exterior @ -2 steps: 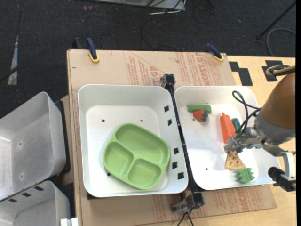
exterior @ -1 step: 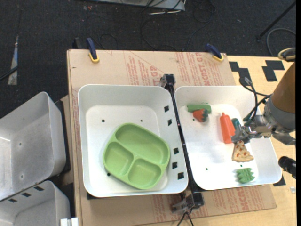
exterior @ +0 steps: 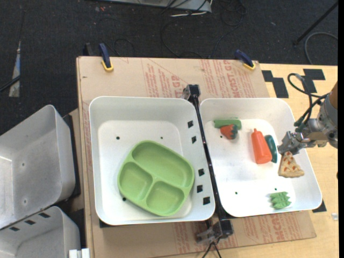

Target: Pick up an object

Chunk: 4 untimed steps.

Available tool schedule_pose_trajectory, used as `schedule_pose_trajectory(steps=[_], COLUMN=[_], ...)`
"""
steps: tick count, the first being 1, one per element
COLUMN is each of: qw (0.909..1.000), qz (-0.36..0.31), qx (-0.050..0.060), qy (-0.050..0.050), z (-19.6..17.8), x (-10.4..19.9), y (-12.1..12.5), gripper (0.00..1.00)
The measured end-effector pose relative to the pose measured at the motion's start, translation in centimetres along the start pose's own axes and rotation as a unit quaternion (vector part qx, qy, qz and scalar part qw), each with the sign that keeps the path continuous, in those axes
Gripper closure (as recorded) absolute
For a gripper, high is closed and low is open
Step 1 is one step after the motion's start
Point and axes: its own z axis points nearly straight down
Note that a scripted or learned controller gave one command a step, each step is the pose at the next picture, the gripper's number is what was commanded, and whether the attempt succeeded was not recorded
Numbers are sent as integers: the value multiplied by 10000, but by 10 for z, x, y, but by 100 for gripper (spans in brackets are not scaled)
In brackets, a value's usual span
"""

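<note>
Gripper [exterior: 292, 143] hovers over right bin [exterior: 244, 206] edge near waffle piece [exterior: 291, 166] (finger state unclear), nothing visibly grasped, pick not yet done.

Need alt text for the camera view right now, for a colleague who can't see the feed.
The arm's hand hovers at the right bin's right edge, just above a waffle-like toy. That bin also holds an orange bottle, a red-and-green toy and a green toy; the left bin holds a green divided tray.
</note>
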Motion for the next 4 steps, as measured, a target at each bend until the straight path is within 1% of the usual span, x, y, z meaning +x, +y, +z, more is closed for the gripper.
schedule_pose_trajectory(steps=[1,2,3,4], qw=[10000,10000,10000,10000], qz=[-2,-18,-20,-17], qx=[26,44,42,25], qy=[7,21,18,17], z=[-11,9,20,18], x=[0,50,91,133], y=[1,27,45,70], gripper=[100,100,100,100])
